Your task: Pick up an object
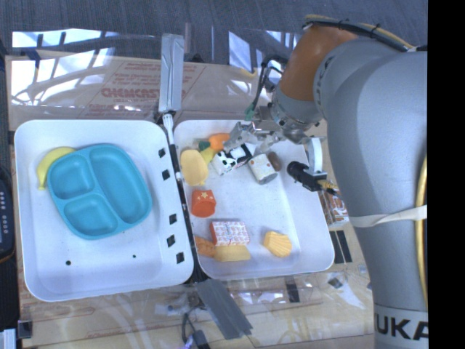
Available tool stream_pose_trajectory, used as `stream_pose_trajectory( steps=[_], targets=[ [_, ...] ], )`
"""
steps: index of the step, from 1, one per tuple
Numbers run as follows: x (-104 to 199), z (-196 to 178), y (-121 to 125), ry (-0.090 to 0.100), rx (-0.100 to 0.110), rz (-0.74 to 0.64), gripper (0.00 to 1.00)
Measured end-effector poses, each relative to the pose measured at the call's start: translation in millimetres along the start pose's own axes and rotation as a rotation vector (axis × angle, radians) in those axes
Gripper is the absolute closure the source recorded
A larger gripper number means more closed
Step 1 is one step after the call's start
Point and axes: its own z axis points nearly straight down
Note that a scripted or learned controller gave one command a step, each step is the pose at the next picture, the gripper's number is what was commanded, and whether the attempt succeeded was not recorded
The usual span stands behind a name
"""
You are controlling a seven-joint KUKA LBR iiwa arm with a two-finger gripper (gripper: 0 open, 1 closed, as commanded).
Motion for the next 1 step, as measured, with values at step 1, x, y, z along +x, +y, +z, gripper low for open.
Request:
stream_pose_trajectory(
  steps=[1],
  targets=[
    [23.8,33.7,9.1,-0.015,-0.028,-0.129,0.0]
  ],
)
